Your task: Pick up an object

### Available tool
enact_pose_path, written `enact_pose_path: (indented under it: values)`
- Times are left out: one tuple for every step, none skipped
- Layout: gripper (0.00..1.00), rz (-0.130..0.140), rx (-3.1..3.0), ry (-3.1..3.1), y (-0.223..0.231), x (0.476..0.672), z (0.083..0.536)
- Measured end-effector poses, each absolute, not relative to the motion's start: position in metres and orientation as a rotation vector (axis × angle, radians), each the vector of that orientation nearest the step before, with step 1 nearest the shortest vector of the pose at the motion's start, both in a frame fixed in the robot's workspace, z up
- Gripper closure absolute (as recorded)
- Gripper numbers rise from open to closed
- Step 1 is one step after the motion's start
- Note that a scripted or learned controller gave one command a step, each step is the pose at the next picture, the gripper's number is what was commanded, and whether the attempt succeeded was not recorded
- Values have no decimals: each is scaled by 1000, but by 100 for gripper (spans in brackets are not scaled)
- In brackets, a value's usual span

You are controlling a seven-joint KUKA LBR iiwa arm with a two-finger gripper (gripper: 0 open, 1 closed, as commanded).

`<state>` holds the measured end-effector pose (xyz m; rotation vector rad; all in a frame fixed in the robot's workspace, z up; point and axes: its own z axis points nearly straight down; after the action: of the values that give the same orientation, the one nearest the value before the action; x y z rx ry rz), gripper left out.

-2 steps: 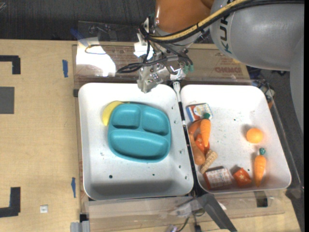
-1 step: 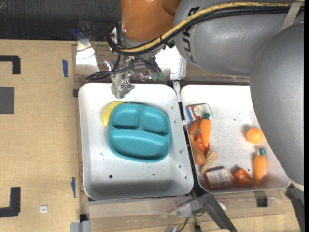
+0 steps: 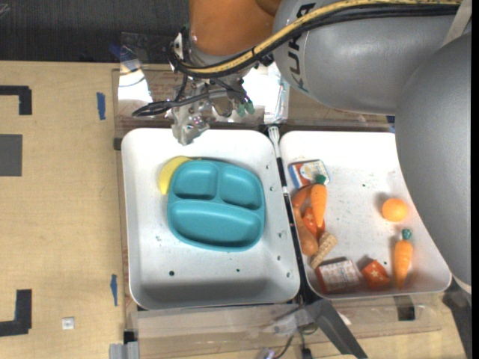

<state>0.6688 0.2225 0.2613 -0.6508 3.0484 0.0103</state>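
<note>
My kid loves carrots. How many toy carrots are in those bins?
2. One carrot lies by the right bin's left wall, amid other toys. The other carrot lies near its right wall, below the orange ball. More may hide underneath.

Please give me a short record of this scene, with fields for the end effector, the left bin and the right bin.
end effector: above the far edge of the left bin
left bin: teal tray with a yellow item partly under it
right bin: two carrots, orange ball, small packets, other small food items
</note>
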Motion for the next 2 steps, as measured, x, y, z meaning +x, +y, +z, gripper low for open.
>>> enact_pose_path:
  values:
    - [100, 15, -648, 3037, 224, 670, 275]
    - [100, 3, -447, 3108, 225, 667, 216]
